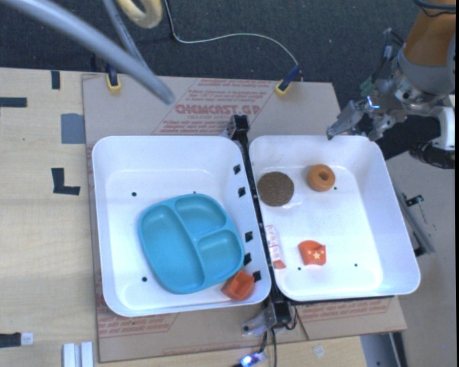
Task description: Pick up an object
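Right bin [382, 205] with three candidate objects — gripper [359, 121] above its far rim.
A small orange ring [320, 177] lies near the bin's far wall, a brown disc [275, 188] just beside it, a red piece [312, 253] nearer the front; the gripper's grip state cannot be told. The left bin [111, 205] holds a blue divided tray [190, 241] and an orange piece [239, 285] — touching the tray's corner.

Right bin [371, 205] floor open between well-spaced donut [320, 177], cookie [275, 188], strawberry [312, 253].
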Available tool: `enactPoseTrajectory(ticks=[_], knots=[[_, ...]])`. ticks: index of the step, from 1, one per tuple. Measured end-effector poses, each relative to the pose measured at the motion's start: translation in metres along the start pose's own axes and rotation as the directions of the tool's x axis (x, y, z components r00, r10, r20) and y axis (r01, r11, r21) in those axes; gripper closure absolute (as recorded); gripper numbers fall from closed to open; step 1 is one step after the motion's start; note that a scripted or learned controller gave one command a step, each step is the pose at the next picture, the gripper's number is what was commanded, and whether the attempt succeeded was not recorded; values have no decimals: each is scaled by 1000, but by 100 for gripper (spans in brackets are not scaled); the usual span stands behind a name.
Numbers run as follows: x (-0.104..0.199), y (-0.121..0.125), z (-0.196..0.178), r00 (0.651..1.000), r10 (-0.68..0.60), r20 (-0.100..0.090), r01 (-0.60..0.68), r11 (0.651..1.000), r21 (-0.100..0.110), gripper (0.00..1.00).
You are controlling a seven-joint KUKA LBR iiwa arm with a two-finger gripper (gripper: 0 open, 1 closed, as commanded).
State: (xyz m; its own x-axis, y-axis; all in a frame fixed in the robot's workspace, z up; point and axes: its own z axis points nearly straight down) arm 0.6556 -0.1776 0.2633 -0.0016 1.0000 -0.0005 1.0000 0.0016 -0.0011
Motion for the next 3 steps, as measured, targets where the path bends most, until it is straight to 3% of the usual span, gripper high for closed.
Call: enactPoseTrajectory(ticks=[3], knots=[[6,0,138,1000,-1,0,1,1000,5,0]])
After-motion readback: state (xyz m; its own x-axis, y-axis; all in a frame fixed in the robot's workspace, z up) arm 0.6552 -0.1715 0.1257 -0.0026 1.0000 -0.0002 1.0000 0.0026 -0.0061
